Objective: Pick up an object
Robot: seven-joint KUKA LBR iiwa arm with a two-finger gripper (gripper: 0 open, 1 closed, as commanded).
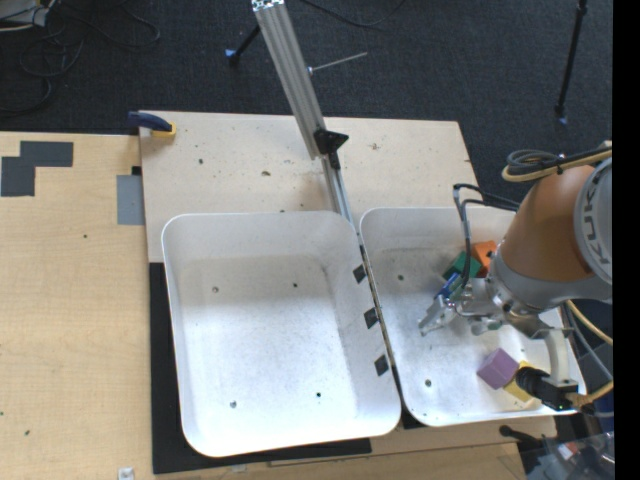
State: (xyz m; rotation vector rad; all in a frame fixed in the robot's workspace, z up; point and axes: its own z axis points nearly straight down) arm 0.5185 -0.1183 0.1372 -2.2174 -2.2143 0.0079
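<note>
My orange band (545, 230) gleams glossy above speckled matt white plastic bins (270, 438) on pale wood bench (240, 163).

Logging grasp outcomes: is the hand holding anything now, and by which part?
Cannot be told. The hand hangs low in the right white bin, near a green block and an orange block; nothing visibly sits in its grip.
</note>
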